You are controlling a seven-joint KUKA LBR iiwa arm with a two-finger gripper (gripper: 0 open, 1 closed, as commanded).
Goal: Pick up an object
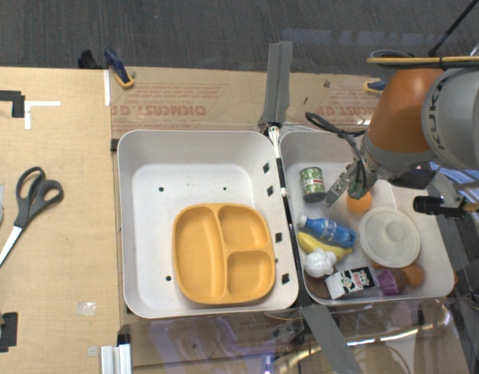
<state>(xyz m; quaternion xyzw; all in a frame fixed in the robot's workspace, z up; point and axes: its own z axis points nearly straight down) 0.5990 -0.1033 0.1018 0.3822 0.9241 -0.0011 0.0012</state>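
Note:
The right bin [445, 287] holds a jumble of small items. Among them are a green can [311, 183], a blue bottle [329, 229], a yellow banana-like piece [323, 245], a small white figure [318, 263], a white round lidded bowl [389, 237], a black-and-white carton [354, 280], a purple piece [389, 282] and a brown ball [413, 274]. An orange fruit [361, 202] lies near the bin's middle. My gripper [346, 185] reaches down into this bin, its tip just left of and touching or nearly touching the orange fruit, right of the can.
The left bin [138, 209] holds a yellow divided plate [223, 252]. On the wooden bench to the left lie scissors [29, 201]. A blue clamp [118, 67] sits at the back, with a cardboard sheet [184, 104] behind the bins.

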